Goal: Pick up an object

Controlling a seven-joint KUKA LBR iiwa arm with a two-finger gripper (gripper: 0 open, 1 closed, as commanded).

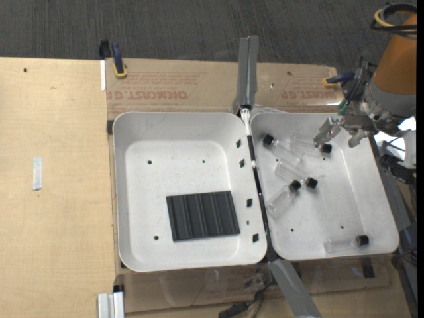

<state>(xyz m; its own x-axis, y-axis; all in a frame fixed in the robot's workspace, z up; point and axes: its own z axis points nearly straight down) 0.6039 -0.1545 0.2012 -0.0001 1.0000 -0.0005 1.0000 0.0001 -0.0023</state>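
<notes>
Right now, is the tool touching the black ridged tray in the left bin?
Apart. The camera view shows the tool over the right bin's far corner, while the black ridged tray lies in the left bin.

Clear black-capped vials, scattered, rt bin

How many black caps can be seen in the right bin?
5: one top left, one near the gripper, two mid-bin, one bottom right. Others may be hidden.
</notes>
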